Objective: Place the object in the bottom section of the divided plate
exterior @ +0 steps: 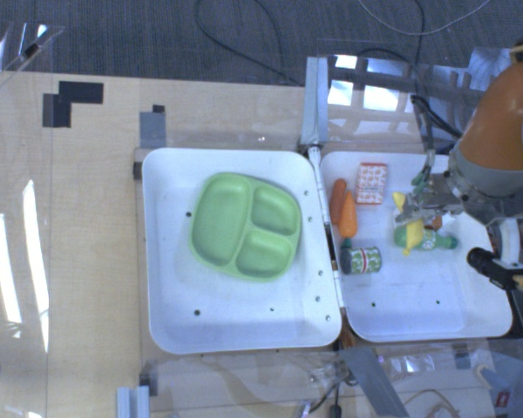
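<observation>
A green divided plate (244,226) lies in the left white bin (170,312), with one large section on its left and two smaller ones on its right. My gripper (429,205) hangs low over the right white bin (418,307), at its upper right. Directly beneath and against it lie a yellow object (409,234) and a green bottle-like object (438,242). An orange carrot (343,207) lies along the right bin's left wall. A small green can (363,259) rests on its side just below the carrot.
A red-and-white patterned packet (371,184) lies near the right bin's top edge. The arm's grey and orange body (506,133) covers the bin's upper right corner. A metal frame (366,94) stands behind the bins. Black cables trail across the floor beyond.
</observation>
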You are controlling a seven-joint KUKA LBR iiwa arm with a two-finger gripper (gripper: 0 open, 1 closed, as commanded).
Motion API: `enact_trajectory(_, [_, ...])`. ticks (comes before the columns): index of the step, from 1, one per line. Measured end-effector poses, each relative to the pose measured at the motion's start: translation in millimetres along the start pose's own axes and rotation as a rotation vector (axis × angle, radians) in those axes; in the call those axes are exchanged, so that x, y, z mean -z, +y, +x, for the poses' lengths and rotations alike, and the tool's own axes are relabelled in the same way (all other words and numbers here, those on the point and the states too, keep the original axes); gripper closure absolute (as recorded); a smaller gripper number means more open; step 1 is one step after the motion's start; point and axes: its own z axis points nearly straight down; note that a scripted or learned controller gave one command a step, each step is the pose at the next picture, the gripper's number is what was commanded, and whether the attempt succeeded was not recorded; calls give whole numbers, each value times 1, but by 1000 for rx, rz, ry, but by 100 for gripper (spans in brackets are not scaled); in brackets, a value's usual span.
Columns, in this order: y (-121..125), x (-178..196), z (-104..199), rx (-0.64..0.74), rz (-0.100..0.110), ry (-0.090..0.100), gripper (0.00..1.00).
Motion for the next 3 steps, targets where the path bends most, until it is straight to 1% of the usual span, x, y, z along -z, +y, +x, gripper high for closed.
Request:
enact_trajectory(1, [66,-11,96,102,1,2,100])
enact_trajectory(2, [124,-10,185,205,-1,2,100])
enact_trajectory(3, [90,-10,179,298,0,2,100])
